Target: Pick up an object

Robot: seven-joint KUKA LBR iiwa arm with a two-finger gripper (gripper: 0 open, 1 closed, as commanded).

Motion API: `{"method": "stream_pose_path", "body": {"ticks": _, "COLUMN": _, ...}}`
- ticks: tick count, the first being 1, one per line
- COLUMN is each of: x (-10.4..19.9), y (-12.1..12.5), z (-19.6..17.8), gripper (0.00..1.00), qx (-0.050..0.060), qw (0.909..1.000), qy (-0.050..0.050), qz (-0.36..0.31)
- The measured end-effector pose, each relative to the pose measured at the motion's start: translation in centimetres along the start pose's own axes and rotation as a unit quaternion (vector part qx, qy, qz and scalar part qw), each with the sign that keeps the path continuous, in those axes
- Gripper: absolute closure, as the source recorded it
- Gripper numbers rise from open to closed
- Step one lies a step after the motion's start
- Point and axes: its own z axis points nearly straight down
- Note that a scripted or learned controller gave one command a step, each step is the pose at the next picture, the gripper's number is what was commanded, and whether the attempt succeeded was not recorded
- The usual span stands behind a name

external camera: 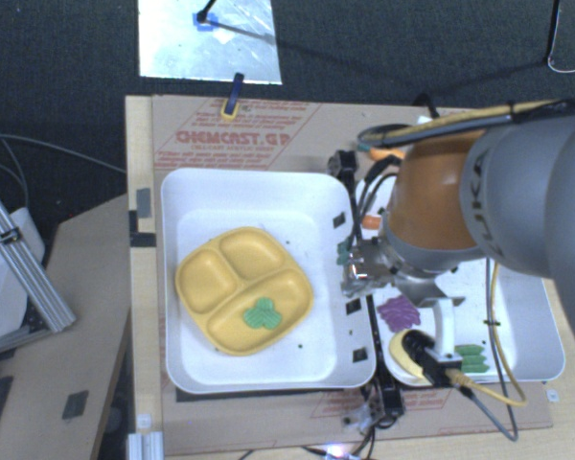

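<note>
Fingers of the gripper [364, 278] are hidden beneath the arm's wrist, so their state cannot be told. They hang over the divide between the bins, near a purple toy [399, 310]. A green leaf piece [263, 314] lies in the yellow divided plate [220, 281] in the left bin [259, 190].

A single fixed camera looks down at a slant from above the cardboard-covered tabletop [268, 127]. It sits near enough that the shallow white plastic left bin [259, 195] fills the centre of the frame, while the matching right bin [537, 343] runs toward 4 o'clock. The grey arm with its orange band [441, 199] enters from 3 o'clock, large and close to the lens. Dark carpeted floor [57, 56] spans 12 o'clock.
</note>
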Motion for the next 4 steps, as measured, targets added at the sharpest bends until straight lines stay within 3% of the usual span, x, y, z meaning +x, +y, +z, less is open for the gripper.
{"method": "stream_pose_path", "body": {"ticks": 1, "x": 0.0, "y": 0.1, "z": -1.0, "gripper": 1.00, "qx": -0.001, "qw": 1.0000, "qy": 0.001, "qz": -0.001}}
{"method": "stream_pose_path", "body": {"ticks": 2, "x": 0.7, "y": -0.2, "z": 2.4, "gripper": 1.00, "qx": 0.003, "qw": 1.0000, "qy": -0.001, "qz": 0.002}}
{"method": "stream_pose_path", "body": {"ticks": 4, "x": -0.5, "y": -0.1, "z": 1.3, "gripper": 1.00, "qx": 0.001, "qw": 1.0000, "qy": 0.000, "qz": 0.001}}
